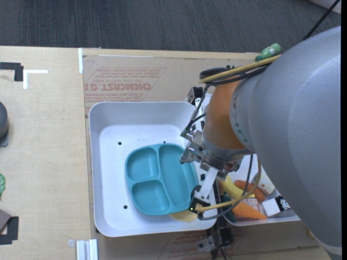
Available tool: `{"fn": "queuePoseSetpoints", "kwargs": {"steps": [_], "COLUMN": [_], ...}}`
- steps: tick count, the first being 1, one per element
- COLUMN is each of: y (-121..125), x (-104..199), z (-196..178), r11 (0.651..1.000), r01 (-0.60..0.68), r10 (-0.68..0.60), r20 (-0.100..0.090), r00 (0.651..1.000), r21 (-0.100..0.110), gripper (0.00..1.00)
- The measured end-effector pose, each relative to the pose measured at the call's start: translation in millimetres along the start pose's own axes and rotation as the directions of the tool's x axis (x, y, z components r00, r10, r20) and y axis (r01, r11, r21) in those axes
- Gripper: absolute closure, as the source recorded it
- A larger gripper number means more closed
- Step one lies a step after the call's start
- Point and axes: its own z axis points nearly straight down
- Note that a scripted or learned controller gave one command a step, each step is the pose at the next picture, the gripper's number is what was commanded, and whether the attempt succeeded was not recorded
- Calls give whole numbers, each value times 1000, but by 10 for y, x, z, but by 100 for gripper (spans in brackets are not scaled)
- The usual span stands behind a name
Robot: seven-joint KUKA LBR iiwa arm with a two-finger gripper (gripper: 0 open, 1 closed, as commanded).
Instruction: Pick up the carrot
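My pincer (203, 197) hangs low over the seam between the two bins, by the right edge of the teal plate (154, 180) that lies in the left bin (93, 161). My own wrist and cables crowd the spot, so I cannot tell whether the pincer is spread or pressed together, and I see nothing gripped in it. The carrot (248, 212) lies in the right bin (284, 215), near its front edge, just to the camera's right of my pincer and partly behind a cable. As I judge it, I am in the approach, and not yet over the target. To do it well I should shift toward the carrot until I am centred on its thick middle, not its tapered tip, and turn my wrist so I close across its width. It has close neighbours: a yellow piece (231, 187) and a red-orange piece (250, 188) sit just behind it, so I should come down straight and not sweep sideways, or I may nudge them or pinch the wrong one. The low bin wall beside me is another thing to clear. A carrot is smooth and round, so it may roll from a glancing grip.
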Motion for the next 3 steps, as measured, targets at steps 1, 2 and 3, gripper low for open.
{"fn": "queuePoseSetpoints", "kwargs": {"steps": [1, 2, 3], "y": [-280, 320, 298], "x": [338, 694, 152], "z": [5, -1387, -864], "r11": [994, 996, 997], "r01": [-105, -83, 70], "r10": [106, 83, -69], "r20": [-20, -21, -25], "r00": [994, 996, 997], "r21": [37, 35, 33], "gripper": [0, 0, 0]}}
